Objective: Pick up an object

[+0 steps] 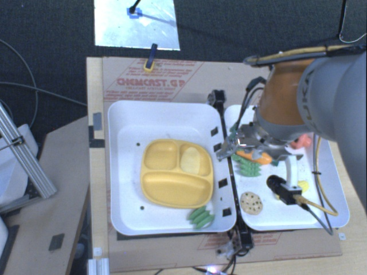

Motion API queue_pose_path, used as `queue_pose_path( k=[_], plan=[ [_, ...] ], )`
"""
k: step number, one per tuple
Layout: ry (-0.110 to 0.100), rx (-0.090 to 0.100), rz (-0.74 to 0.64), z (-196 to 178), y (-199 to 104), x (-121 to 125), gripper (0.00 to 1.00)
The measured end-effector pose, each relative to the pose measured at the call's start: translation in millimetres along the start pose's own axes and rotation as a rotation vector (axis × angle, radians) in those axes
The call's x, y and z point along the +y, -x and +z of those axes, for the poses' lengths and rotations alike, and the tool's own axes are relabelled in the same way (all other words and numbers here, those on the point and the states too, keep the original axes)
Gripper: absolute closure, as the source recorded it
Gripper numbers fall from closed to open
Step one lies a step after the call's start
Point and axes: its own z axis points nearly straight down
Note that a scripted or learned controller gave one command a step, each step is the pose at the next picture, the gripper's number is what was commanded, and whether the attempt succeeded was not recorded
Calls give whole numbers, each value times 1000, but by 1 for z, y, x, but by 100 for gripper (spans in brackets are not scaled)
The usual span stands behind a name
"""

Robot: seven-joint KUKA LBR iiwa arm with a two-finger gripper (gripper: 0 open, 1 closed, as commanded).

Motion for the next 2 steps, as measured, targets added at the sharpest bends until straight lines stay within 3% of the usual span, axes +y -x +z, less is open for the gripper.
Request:
queue_pose_path(
  k=[1, 2],
  plan=[
    [1, -2, 13, 9, 53, -58, 0],
    [6, -3, 11, 8, 87, -56, 0]
  ],
)
